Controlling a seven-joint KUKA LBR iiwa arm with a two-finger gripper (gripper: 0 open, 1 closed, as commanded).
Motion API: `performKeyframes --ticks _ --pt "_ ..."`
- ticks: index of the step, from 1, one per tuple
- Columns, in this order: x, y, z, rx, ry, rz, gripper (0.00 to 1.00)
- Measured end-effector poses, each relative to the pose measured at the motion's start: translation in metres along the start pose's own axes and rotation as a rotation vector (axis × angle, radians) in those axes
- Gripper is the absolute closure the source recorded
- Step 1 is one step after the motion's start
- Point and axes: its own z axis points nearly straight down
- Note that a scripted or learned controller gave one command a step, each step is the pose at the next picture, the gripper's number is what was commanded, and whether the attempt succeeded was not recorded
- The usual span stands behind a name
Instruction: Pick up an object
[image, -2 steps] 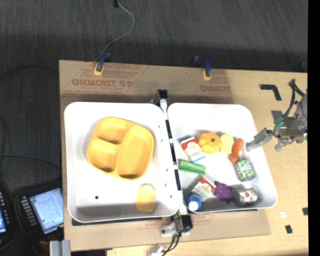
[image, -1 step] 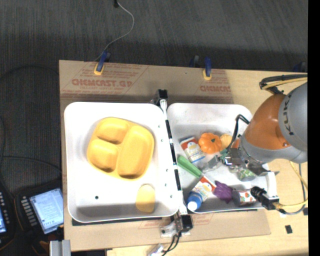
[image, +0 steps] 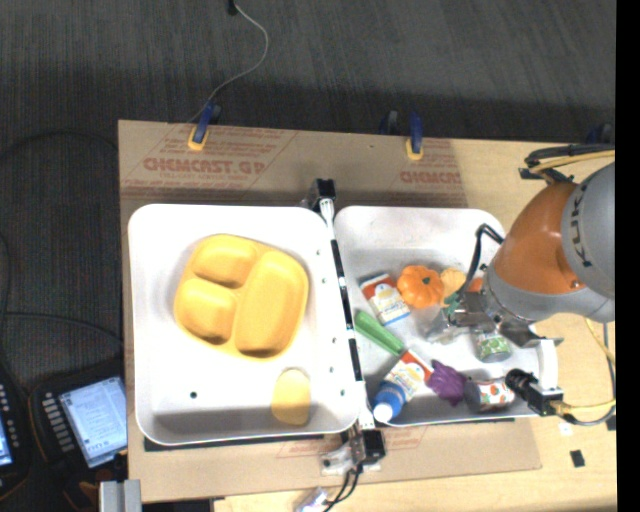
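So the arm (image: 575, 250) comes in from the right side and leans down over the right bin (image: 400, 222), which I'm using as my 1 landmark here. The fat orange band sits above that bin's right wall, with the grey link behind it running off toward the right. Below the band the wrist tilts down and left, putting the gripper (image: 462, 318) low inside the bin, roughly at its middle-right part. It's a dark metallic cluster from this angle, so I honestly can't read what the fingers are doing.

Bright, even overhead light; soft shadows; slightly grainy, mild blur
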Motion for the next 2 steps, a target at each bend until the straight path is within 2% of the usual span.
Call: performKeyframes --ticks 1,2 --pt "0.05 0.132 -0.071 0.009 0.003 -0.003 1.0" --pt "-0.001 0.155 -0.141 0.01 0.001 -0.001 1.0"
